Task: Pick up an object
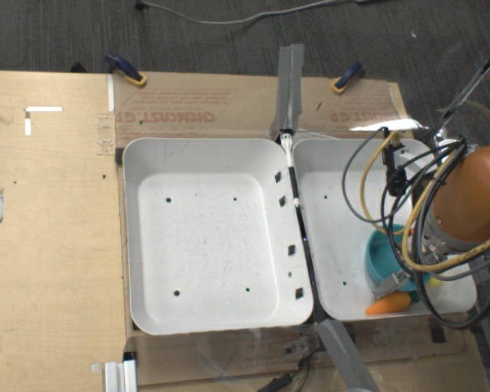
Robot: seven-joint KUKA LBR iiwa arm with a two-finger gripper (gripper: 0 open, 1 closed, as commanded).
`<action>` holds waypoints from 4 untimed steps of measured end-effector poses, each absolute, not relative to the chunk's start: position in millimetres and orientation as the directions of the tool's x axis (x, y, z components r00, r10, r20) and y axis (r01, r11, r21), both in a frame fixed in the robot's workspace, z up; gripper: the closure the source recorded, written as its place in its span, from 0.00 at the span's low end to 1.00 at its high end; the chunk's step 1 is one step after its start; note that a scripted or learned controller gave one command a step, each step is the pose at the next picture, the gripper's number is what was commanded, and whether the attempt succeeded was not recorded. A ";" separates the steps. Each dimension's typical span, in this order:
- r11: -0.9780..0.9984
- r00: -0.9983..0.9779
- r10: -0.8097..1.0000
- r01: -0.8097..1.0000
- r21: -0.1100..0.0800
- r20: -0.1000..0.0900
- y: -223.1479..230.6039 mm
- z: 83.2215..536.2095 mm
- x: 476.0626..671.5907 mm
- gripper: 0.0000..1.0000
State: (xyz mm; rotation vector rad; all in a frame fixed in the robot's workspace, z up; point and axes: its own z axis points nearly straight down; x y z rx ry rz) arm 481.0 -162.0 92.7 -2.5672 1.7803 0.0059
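The arm (465, 198) comes in from the right and hangs low over the right-hand bin (331, 219), its orange band bulking above the wrist and a tangle of yellow and black cables (384, 194) looping out ahead of it. That placement makes sense, since the things worth picking lie in that bin: a teal cup (381, 256) sits near the bin's front right part, and just in front of it, close to the front rim, lies a small orange piece (389, 303) shaped rather like a carrot.

The gripper (396, 282) seems to be down between those two, a grey metal part showing at the cup's lower edge, just above the orange piece. Wrist and cables cover most of it, so I cannot tell how wide the pincer stands or whether it has anything in it. Nothing I can see sits clearly between its tips.

The left-hand bin (147, 219) lies bare white beside it, the two bins touching along a dark strip in the middle. Two clamps (126, 68) pin a cardboard sheet (188, 109) behind them, I would guess to keep the setup from sliding when the arm pushes down.

My guess is that the arm is at the reaching or closing stage, going for the cup or the orange piece. They lie so close together, and so near the bin's wall, that it could nudge one while trying for the other.
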 end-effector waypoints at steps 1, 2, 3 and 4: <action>-0.753 0.753 -0.658 -0.658 -0.003 -0.004 -95.8 91.3 477.3 0.00; -0.610 0.610 -0.792 -0.792 -0.003 -0.003 -102.0 91.9 561.9 0.00; -0.767 0.767 -0.642 -0.642 -0.004 -0.017 -179.0 93.2 658.5 0.00; -0.768 0.768 -0.641 -0.641 -0.004 -0.001 -171.7 93.7 636.9 0.00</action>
